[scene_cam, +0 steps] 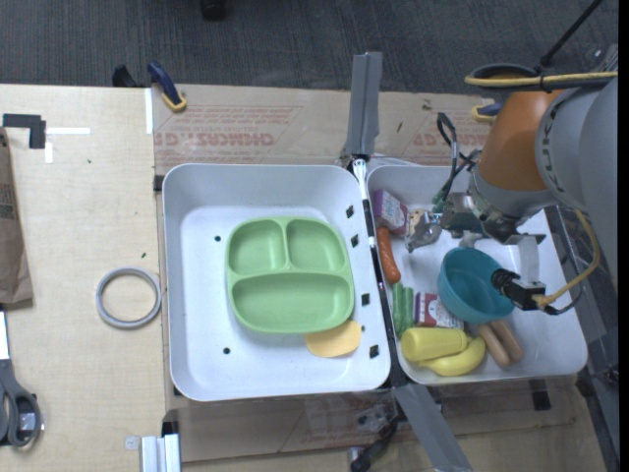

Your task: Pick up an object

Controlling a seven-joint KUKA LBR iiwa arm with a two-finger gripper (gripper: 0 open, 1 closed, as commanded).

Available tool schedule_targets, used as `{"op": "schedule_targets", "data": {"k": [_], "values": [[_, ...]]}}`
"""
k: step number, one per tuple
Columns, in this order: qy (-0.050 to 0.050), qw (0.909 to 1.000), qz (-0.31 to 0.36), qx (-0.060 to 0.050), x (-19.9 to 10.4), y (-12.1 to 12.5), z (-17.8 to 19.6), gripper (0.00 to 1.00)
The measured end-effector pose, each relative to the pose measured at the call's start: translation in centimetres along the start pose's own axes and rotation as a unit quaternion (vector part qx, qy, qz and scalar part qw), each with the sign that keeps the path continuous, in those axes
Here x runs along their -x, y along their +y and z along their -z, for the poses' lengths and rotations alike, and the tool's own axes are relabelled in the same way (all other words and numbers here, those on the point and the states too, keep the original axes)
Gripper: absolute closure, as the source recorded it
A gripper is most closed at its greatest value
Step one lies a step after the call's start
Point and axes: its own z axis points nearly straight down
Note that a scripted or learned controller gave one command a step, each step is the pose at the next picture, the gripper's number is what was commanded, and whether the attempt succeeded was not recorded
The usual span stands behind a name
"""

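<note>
From my remote seat, I take the green divided plate (290, 275) as my landmark; it lies flat in the left bin (187, 264). Just off its lower right corner, touching the rim, sits a flat yellow piece (334, 341), possibly a toy chip. Right of the plate, past the bin divider, the right bin (560, 347) holds an orange carrot (389, 257) and green pods (403, 306) close to the wall. Further right sit a yellow block (432, 342), a banana (457, 361), a hot dog (499, 342) and a teal bowl (472, 283). The gripper (425, 230) hangs above and left of the bowl; I cannot tell how it is set, the view is too cluttered. I judge the bowl a likely target: light, stiff plastic, slippery, best pinched across its rim.
</note>
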Motion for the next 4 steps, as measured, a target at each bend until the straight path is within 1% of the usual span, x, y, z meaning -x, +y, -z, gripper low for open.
{"op": "schedule_targets", "data": {"k": [1, 2, 3, 4], "values": [[0.001, 0.9973, -0.074, 0.000, 1.2, -2.6, -0.9, 0.00], [0.000, 0.9980, -0.063, 0.001, 1.8, -6.2, -0.9, 0.00], [0.000, 0.9979, -0.065, 0.001, 2.0, -6.2, 0.0, 1.00], [0.000, 0.9926, 0.122, 0.001, -5.3, -7.4, 9.1, 1.00]]}}
